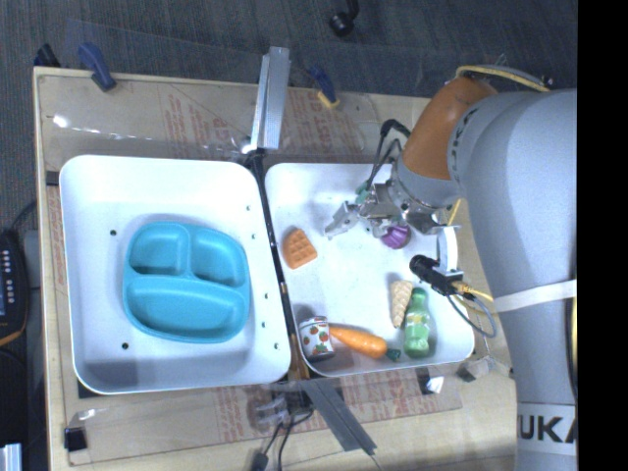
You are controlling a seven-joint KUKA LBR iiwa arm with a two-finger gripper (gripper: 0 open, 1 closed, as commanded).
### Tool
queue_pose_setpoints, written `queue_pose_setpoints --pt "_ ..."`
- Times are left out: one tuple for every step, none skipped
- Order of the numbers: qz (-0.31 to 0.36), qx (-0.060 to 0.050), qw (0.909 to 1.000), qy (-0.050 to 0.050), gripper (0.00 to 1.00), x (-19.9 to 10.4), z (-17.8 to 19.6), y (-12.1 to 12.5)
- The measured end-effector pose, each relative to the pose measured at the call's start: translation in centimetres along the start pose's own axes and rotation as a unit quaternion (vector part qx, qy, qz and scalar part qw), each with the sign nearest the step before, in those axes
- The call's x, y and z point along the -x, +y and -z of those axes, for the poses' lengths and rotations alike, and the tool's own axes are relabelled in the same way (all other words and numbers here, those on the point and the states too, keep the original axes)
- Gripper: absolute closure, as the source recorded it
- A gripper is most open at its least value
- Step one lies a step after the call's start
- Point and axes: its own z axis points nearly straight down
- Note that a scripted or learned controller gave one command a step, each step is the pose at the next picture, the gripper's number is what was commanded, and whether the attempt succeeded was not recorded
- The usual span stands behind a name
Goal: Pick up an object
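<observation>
In the right bin (294, 189) lie several small objects. An orange waffle-like piece (300, 248) sits near the bin's left wall. A small patterned can (314, 337), an orange carrot (358, 340), a green bottle (417, 324) and a beige cone (399, 300) lie along the front. A purple object (395, 235) lies at the back right, partly under the wrist. My gripper (341, 219) hangs over the bin's bare floor at the back, to the right of and behind the waffle piece, with nothing seen in it.
The left bin (83, 184) holds a blue divided plate (186, 281). A metal bar (270, 96) and blue clamps stand behind the bins. The grey arm covers the right bin's right side, and a black cable (437, 275) loops by the bottle.
</observation>
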Motion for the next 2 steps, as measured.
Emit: queue_pose_setpoints --pt "-0.001 0.0 1.0 0.0 0.0 0.0 8.8 -5.2" --pt "0.0 -0.001 1.0 0.0 0.0 -0.1 -0.1 -11.2"
